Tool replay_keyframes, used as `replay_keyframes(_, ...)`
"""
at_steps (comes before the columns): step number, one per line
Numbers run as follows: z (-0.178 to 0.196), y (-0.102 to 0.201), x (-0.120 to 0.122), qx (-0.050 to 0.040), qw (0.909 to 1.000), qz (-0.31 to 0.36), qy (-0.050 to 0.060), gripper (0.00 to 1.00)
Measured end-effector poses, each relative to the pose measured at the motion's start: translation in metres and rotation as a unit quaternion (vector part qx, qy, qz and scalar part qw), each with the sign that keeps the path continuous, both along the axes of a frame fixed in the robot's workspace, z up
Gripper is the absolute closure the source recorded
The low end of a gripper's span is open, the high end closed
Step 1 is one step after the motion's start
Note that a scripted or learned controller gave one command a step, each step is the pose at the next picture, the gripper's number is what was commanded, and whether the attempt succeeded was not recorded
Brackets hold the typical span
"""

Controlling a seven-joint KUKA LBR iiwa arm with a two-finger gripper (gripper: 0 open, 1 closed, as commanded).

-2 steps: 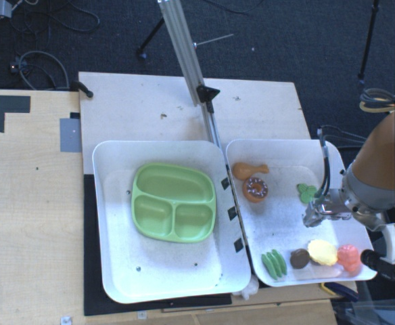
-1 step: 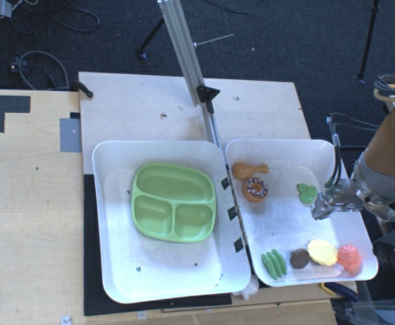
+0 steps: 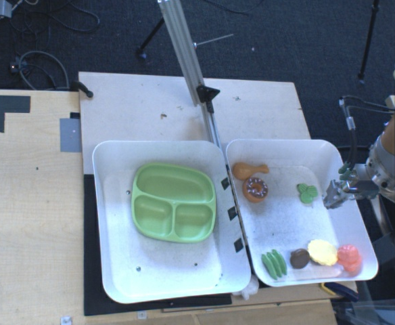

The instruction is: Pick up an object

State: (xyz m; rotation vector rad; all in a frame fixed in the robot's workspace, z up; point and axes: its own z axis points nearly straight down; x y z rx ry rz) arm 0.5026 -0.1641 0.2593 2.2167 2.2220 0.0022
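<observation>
**Over the right bin's far rim, nothing chosen yet**

Over the right rim of the right bin (image 3: pixel 279 147) hangs my claw (image 3: pixel 337 196), and I cannot tell from this slant whether it is released or clenched; nothing shows in its grip. Just beside it lies the green leafy piece (image 3: pixel 308 193), apart from everything else. That is my best target, I judge: open floor all round it, so I can drop straight down without nudging a neighbour. I should centre over it before descending and close only once low enough.

Harder picks sit elsewhere. The drumstick (image 3: pixel 249 170) touches the donut (image 3: pixel 255 189). Along the near wall the green pods (image 3: pixel 274 263), brown piece (image 3: pixel 299 258), yellow piece (image 3: pixel 322 252) and pink piece (image 3: pixel 349 258) crowd together. The green plate (image 3: pixel 174 202) lies in the left bin (image 3: pixel 109 215), too broad for me.
</observation>
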Motion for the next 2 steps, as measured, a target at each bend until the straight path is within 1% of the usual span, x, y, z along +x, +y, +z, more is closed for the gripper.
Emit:
replay_keyframes(1, -0.005, 0.055, 0.025, 0.0015, 1.0000, 0.002, 0.002, 1.00)
replay_keyframes(2, -0.011, 0.116, 0.034, 0.0019, 1.0000, 0.002, 0.004, 1.00)
